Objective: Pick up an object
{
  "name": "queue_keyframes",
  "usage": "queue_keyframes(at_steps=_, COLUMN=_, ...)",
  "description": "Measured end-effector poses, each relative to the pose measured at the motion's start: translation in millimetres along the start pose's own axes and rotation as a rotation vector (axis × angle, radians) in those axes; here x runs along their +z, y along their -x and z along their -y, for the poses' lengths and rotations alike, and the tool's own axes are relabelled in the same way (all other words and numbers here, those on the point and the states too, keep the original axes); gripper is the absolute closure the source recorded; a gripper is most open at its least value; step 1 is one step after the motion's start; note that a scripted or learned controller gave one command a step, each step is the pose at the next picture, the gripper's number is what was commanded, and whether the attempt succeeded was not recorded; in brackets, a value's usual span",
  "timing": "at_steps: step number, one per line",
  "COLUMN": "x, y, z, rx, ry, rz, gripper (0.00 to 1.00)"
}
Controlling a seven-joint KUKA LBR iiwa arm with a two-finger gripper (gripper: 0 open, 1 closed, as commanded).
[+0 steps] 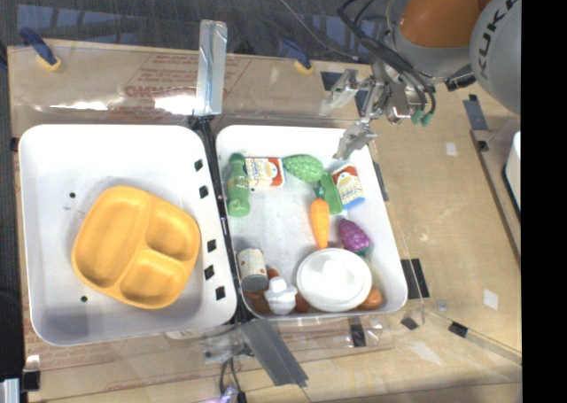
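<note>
Over the right bin's far right corner hangs the gripper, its fingers apart and gripping nothing. Below it in that bin, beside a white bowl, the carrot lies lengthwise, tip toward the near edge, green top pointing up at the gripper.

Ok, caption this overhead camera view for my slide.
Grey arm's gripper poised over the right white bin of toy groceries, near a small green carton; yellow divided plastic tray sits in the left bin.

One fixed overhead camera looks down aslant on both bins.
</note>
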State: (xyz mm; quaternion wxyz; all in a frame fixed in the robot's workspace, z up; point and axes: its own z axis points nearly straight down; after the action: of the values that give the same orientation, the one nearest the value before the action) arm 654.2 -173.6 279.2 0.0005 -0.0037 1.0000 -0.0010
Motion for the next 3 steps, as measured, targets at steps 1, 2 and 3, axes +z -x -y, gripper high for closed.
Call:
queue_keyframes(at_steps=1, x=188.4, y=-21.9, z=6.5, rx=0.073, ry=0.002, rz=-0.002, gripper=0.0)
queue_keyframes(at_steps=2, x=167.9, y=-78.9, z=34.7, rx=0.361, ry=0.002, rz=-0.001, gripper=0.0)
queue_keyframes(at_steps=3, x=187.3, y=-68.7, z=-2.5, rx=0.407, ry=0.004, rz=-0.004, gripper=0.0)
